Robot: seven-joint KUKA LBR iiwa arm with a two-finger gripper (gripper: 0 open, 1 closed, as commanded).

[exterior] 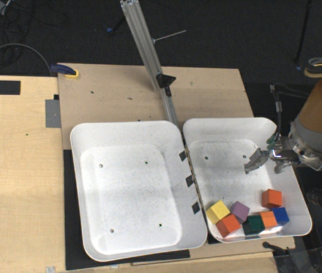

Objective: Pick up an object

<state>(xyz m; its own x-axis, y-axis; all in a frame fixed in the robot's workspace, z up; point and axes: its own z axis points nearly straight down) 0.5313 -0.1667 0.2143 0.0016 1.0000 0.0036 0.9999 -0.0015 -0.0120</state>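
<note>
The left bin (87, 147) is seen at nine o'clock from the bench's middle, bare white floor throughout. The right bin (229, 131) holds the candidates, all crowded at about five o'clock of its floor: a yellow block (218, 210) touching an orange-red block (228, 225), a purple block (240, 210) just beside them, a green block (254, 224), an orange block (268, 218), a blue block (280, 215), and a red block (272, 198) standing slightly apart above the blue one.

The gripper (257, 160) is seen at about three o'clock of that bin, above bare floor and apart from every block; whether its claw is spread or pressed together cannot be told, as the fingers are blurred into one grey shape.

Nothing is held. Several failures can be foreseen: a descent here would close on nothing; among the packed blocks, a finger could land on a neighbour and scatter them; near the bin wall, a finger could be blocked by the rim. The red block is judged the least risky target.
</note>
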